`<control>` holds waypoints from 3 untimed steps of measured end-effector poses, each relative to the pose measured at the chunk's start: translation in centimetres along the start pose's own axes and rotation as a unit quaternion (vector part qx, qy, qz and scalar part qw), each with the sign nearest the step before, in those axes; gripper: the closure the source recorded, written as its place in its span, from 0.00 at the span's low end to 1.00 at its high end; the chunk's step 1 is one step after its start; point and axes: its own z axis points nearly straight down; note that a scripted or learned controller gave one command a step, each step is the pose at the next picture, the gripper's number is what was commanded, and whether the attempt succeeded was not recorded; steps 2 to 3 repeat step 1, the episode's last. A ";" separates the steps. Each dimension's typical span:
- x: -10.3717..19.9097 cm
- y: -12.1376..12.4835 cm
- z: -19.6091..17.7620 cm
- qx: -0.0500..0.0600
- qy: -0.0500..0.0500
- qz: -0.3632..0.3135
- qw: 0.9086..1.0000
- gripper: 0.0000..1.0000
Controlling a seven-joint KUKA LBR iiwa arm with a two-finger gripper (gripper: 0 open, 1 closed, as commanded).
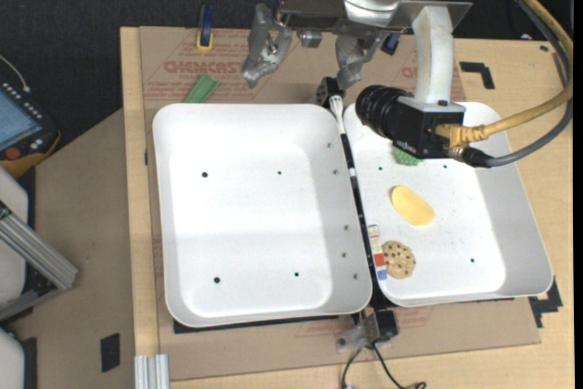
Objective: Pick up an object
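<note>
In the right bin lie a yellow oval piece and, nearer the front, a round chocolate-chip cookie. A green item peeks out from under the black cylinder mounted on the arm. My gripper hangs high over the back edge of the bins, near where they meet. It is open, the two grey fingers spread wide with nothing between them. It is well back from the objects in the right bin.
The left bin sits beside the right one on a cardboard sheet. A green strip and a blue and yellow clamp lie behind the left bin. A yellow cable runs over the right bin's back.
</note>
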 end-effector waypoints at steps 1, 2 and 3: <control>0.0 0.0 0.0 0.000 0.000 0.000 1.000 0.00; 0.0 0.0 0.0 0.000 0.000 0.000 1.000 0.00; 0.0 0.0 0.0 0.000 0.000 0.000 1.000 0.00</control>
